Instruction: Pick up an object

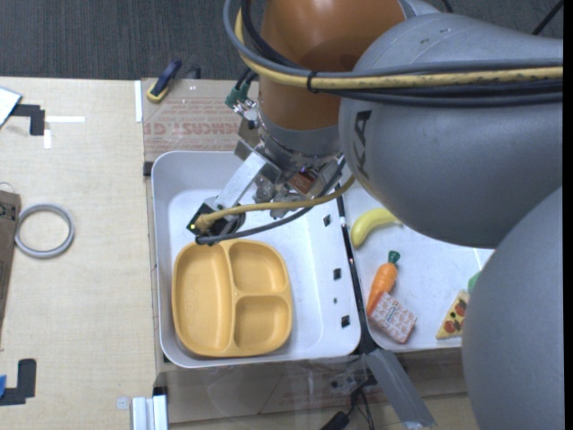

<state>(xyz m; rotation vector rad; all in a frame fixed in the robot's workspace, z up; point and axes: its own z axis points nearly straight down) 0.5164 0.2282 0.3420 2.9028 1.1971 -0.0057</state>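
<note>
Pale bench, two white bins; gripper [273, 184] hangs low over one bin [309, 276], just behind the yellow plate [233, 296], probably its target; can't tell if it's open or closed; banana [372, 225] and carrot [383, 285] sit next door.

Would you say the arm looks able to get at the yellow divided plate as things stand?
Probably yes: the yellow divided plate lies uncovered in the left bin, nothing on it, and the arm hangs just beyond its far edge.
</note>
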